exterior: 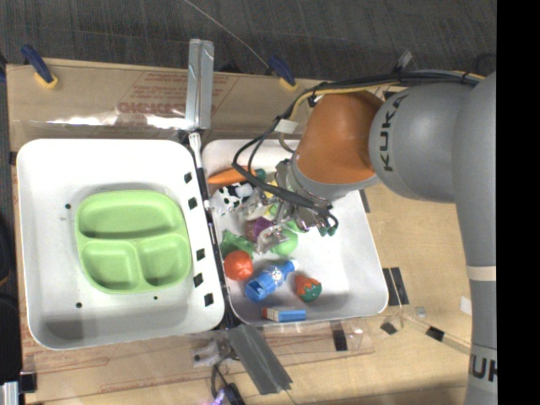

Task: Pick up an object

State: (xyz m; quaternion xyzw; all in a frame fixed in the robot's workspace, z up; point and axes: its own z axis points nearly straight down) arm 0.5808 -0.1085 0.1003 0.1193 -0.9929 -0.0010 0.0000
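**Arm Reached Low Into the Right Bin, Over the Toy Pile**

The grey arm (439,142) came in from the right and bent down over the right bin (359,260), its orange band (337,137) hiding most of the wrist. The hand (283,226) sat low among the toys near the middle of that bin. Whether it was released, clenched or grasping anything could not be told: cables and the wrist covered it from above.

Right at the hand lay a purple piece (261,226) and a green toy (283,245), too cluttered to say if either touched it. Just left of the hand and lower in the picture was a red-orange ball (239,266). Below the hand lay a blue toy (268,282), its long axis slanting from lower left to upper right, and beside that an orange-and-green toy (308,288). Further below, near the bin's near wall, a small blue and orange block (283,315) lay flat, its long axis running left to right. Above and left of the hand, an orange carrot-like piece (226,175) pointed left to right, with a black-and-white toy (229,197) under it.

Well left of the hand, the left bin (42,226) held a green divided tray (132,240). Both bins rested on the desk (413,226).
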